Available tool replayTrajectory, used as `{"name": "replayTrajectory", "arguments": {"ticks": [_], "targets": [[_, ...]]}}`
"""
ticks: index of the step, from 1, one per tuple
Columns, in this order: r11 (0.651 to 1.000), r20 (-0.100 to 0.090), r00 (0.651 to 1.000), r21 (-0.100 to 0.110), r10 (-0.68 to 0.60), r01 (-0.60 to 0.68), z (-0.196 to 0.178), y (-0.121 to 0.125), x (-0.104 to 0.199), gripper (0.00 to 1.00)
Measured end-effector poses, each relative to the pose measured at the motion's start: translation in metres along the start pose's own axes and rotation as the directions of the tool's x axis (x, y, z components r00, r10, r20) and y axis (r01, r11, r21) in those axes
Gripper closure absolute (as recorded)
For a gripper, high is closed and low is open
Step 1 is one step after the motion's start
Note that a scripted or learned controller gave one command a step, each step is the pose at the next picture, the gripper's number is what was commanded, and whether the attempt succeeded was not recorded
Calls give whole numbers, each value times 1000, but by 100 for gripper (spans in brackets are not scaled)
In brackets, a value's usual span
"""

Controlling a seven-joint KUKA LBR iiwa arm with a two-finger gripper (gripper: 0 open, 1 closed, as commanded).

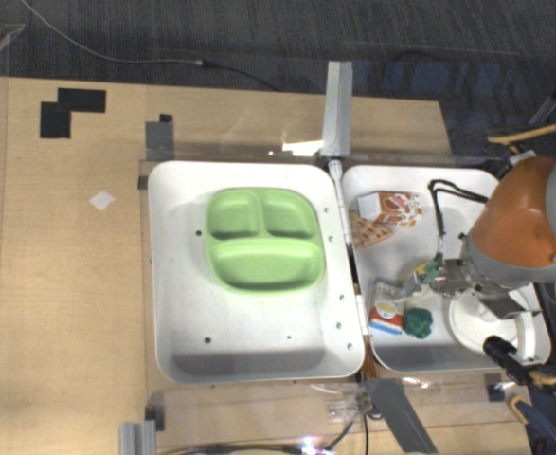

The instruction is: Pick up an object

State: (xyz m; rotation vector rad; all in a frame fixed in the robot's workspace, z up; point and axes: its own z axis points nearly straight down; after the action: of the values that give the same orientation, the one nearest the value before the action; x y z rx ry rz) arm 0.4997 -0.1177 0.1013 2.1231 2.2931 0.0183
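- Camera view: we see the gripper [436, 275] lowered into the right bin [467, 176], near its middle, under the orange-banded arm [514, 226]; whether it is open or closed we cannot tell.
- Nearest graspable thing: we judge it the green object [418, 322], just below-left of the gripper, toward the bin's near edge, touching a small packet [385, 311].
- Farther out: a patterned packet [384, 216] by the far-left corner; a green divided tray [263, 238] in the left bin [178, 254].
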Motion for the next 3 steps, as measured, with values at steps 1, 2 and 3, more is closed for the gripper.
{"name": "replayTrajectory", "arguments": {"ticks": [1,2,3], "targets": [[995,1,995,-5,-104,104,7,64,-35,0],[981,5,981,-9,-196,196,7,58,-33,0],[962,6,962,-8,-273,273,7,57,-31,0]]}}
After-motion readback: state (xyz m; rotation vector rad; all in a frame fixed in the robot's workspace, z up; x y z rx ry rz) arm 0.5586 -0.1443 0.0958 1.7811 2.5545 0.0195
